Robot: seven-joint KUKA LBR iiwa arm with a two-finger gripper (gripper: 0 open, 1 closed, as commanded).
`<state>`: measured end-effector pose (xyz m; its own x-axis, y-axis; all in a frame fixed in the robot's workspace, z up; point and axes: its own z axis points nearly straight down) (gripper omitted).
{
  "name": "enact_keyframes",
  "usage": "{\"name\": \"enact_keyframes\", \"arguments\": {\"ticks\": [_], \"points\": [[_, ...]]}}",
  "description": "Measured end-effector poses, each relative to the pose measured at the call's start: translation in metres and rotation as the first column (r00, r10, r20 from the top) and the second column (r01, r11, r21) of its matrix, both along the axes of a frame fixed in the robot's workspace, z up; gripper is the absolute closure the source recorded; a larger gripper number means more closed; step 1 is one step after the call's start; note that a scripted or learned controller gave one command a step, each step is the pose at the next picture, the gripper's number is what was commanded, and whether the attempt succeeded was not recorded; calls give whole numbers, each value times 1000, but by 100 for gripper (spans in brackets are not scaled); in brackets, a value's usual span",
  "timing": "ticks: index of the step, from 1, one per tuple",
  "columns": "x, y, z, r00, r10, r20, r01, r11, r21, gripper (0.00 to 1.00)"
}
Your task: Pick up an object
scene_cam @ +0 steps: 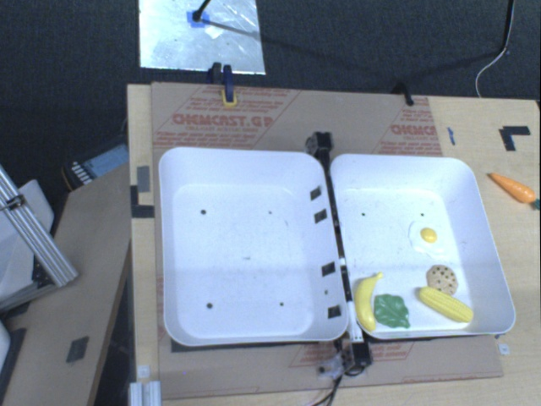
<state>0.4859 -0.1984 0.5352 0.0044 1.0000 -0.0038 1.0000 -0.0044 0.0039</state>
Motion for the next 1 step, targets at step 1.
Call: {"name": "enact_keyframes", "arguments": {"ticks": [1], "points": [[1, -8, 0, 1000, 5, 0, -5, 1000, 1, 0]]}}
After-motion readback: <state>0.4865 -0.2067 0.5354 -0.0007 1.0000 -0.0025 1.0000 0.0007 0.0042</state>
